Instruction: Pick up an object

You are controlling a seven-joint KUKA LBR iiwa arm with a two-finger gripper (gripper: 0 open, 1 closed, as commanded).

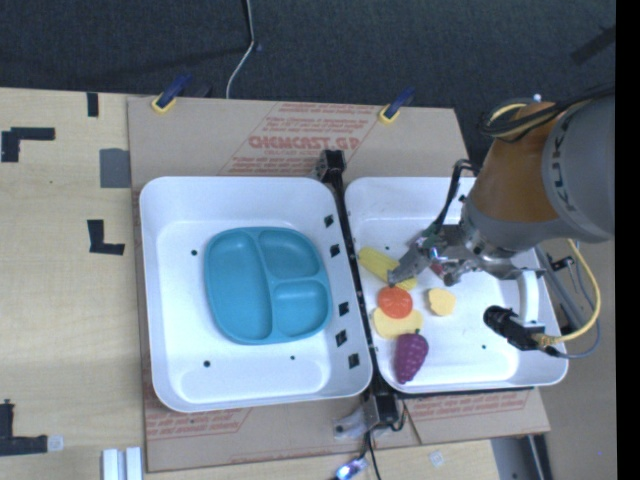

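Observation:
The right bin (500, 368) holds several small toy foods: a yellow banana-like piece (377, 262), an orange-red tomato (395, 302) resting on a yellow piece (385, 322), a small yellow chunk (441, 301) and a purple grape bunch (409, 356). My gripper (412, 264) hangs low over the bin, just above and right of the tomato, beside the banana-like piece. Its dark fingers point down and to the left. No object shows between them.
The left bin (170, 218) holds a blue divided plate (268, 283). Black clips line the divider (345, 268) between the bins. The arm's orange band (512, 173) and cables (570, 318) cover the right bin's right side. Cardboard (290, 133) lies under both bins.

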